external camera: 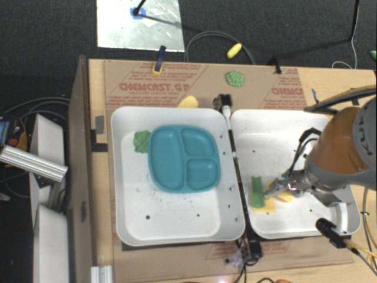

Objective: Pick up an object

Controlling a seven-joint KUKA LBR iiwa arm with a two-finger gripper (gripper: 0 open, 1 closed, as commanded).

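Reaching into right bin (294, 125), gripper (281, 187) hovers low over yellow piece (277, 198) beside green block (257, 191); jaw state unclear. Grasp step underway; next move needs closing squarely, then lifting.

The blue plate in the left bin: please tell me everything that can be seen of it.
The blue plate is a teal, rounded-square tray that looks like smooth plastic. Raised ridges split it into three compartments: one long at the left, two smaller at the right. It lies flat, face up, in the upper middle of the left bin. A small green piece touches its upper left edge. All three compartments look bare.
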